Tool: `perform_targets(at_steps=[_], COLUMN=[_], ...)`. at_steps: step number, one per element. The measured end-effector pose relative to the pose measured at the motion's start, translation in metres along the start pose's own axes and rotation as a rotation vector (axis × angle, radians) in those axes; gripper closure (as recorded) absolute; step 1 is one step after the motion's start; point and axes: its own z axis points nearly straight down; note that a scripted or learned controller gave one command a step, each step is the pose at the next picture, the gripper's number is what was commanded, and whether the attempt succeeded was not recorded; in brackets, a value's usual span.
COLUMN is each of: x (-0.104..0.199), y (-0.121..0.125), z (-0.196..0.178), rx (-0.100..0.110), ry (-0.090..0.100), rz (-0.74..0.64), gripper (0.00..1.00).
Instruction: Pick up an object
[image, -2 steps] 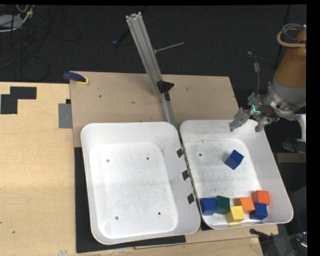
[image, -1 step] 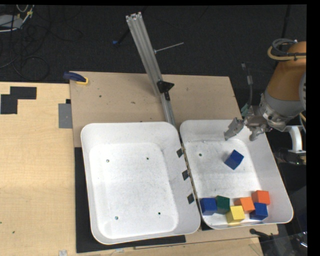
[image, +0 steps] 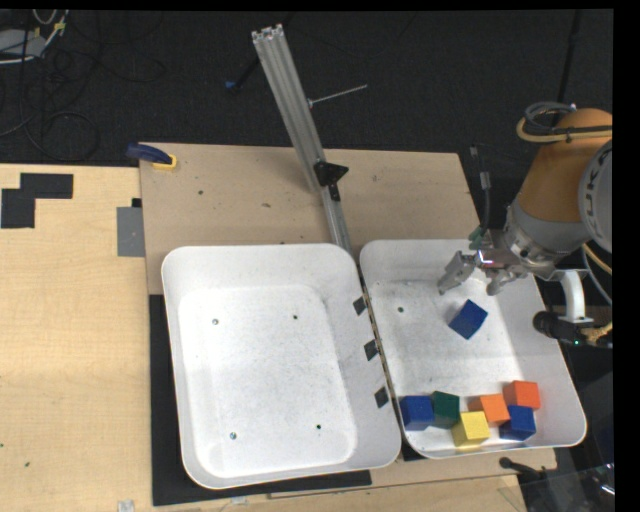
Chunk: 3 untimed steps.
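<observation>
A blue cube (image: 467, 319) lies alone in the middle of the right bin (image: 420, 272). My gripper (image: 477, 275) hangs just above and behind it, fingers spread open with nothing between them. Along the bin's near edge sits a cluster of blocks: a blue one (image: 416, 411), a green one (image: 444, 406), a yellow one (image: 471, 428), an orange one (image: 494, 408), a red-orange one (image: 525, 394) and another blue one (image: 518, 422).
The left bin (image: 262, 360) lies beside the right one, joined by black clips (image: 371, 349). A slanted aluminium rail (image: 300, 125) rises behind the bins. The grey and orange arm (image: 560, 190) fills the right side.
</observation>
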Motion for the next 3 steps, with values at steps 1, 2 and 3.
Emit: perform_targets(at_steps=[1, 2, 3], x=[0.005, 0.004, 0.002], y=[0.008, 0.008, 0.005], z=[0.05, 0.037, -0.027], rx=[0.0, -0.004, -0.012], ry=[0.0, 0.0, -0.002], rz=[-0.003, -0.001, 0.001], gripper=[0.0, 1.0, 1.0])
